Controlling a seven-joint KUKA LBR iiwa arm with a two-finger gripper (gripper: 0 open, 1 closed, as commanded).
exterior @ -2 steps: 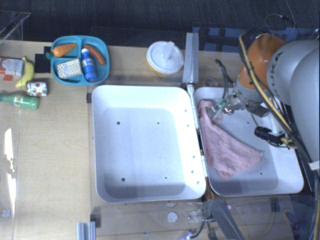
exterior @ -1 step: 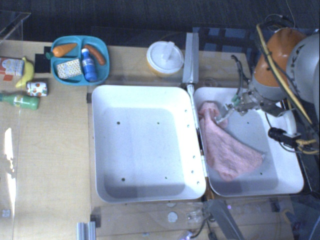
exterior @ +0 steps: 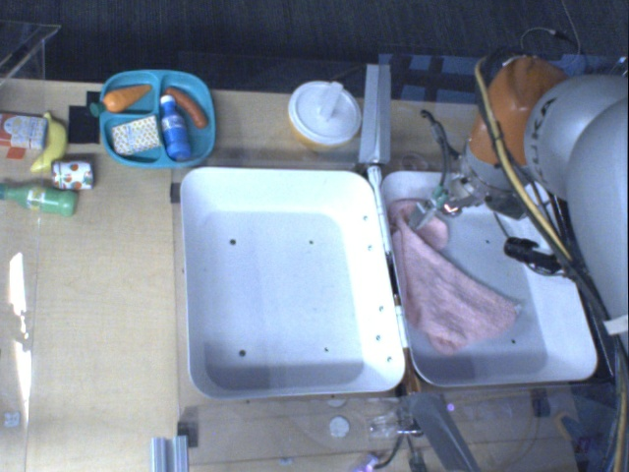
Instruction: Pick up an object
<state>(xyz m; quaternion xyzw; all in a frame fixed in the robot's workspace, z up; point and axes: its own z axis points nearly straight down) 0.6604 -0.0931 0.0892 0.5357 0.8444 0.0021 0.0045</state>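
Pink cloth (exterior: 447, 288) draped along right bin's (exterior: 560, 357) left wall; gripper (exterior: 439, 207) pinching its top corner, near far-left corner.

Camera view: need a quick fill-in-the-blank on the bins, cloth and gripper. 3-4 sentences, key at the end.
1. The pink cloth lies in the ____ bin as the camera sees it.
2. The gripper is over the cloth's ____ end in the picture.
3. The blue divided tray sits on the bench, ____ the left bin.
4. The colour of the lidded cup beside the tray is ____.

Missing words: right; upper; outside; white
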